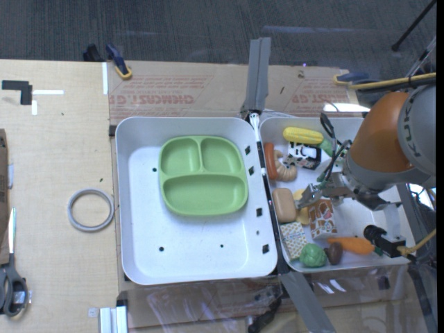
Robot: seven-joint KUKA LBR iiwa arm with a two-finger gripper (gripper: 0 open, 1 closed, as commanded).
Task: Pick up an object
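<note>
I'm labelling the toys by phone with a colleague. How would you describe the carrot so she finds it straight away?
Start at the right white bin, the one crowded with toy food beside the bin holding the green plate. Go to its near edge, at the right. The carrot lies flat there, the long tapered orange piece, next to a round green toy and a small dark one.

This is a robotics lab. A cardboard-covered counter [62,151] carries two white bins [139,255] of toy food and a green divided plate [203,175]. The grey-and-orange arm [388,144] reaches in, beside a tape roll [91,209], scissors [12,283], clamps [118,61] and carpet floor [173,12].
</note>
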